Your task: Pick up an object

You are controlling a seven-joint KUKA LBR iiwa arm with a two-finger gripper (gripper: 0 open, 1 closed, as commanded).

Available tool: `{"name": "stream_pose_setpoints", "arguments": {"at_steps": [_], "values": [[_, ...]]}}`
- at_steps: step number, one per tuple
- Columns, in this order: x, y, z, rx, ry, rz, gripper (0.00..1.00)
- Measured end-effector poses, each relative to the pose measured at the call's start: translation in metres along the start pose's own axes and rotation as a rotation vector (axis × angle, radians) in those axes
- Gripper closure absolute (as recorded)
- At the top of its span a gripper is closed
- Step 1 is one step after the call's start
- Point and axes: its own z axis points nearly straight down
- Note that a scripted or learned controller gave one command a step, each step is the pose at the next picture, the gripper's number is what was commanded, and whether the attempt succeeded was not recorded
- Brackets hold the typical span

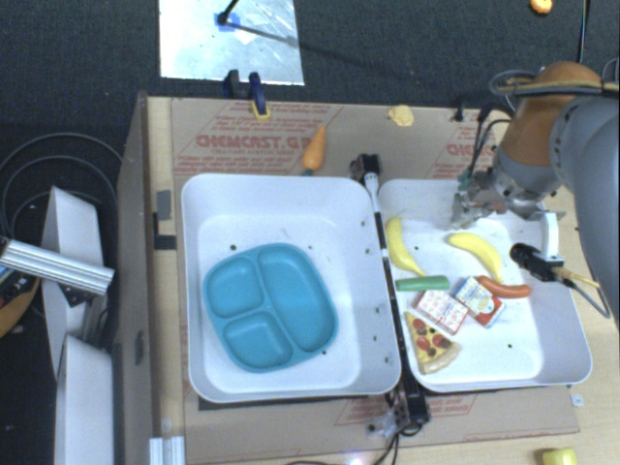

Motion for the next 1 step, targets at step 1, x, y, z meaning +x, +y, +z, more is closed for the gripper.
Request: {"name": "stream_pose_setpoints", "arguments": {"at_steps": [1], "values": [[0.0, -0.0003, 0.0006, 0.001, 0.0, -0.001, 0.0]]}}
